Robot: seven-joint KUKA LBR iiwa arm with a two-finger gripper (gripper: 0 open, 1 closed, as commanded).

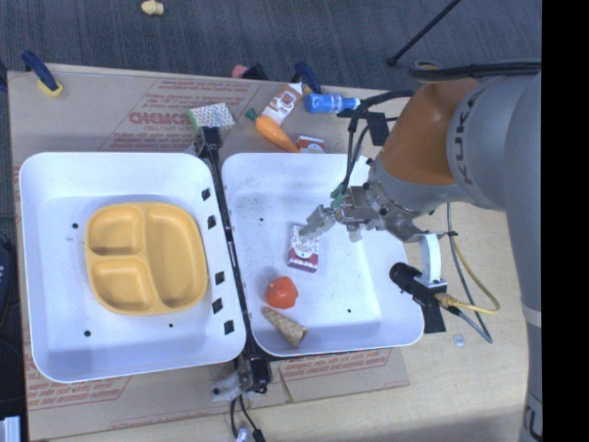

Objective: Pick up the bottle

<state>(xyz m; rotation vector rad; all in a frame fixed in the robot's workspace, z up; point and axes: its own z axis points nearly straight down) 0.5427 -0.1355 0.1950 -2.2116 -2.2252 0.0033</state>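
Fingers [313, 226] just above bottle [304, 249]

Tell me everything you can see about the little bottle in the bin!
The bottle is small, with a white top and a red-and-white label. It lies tilted on the floor of the right bin, near the middle. The gripper is right at its upper end. A red tomato-like toy sits just below it, not touching.
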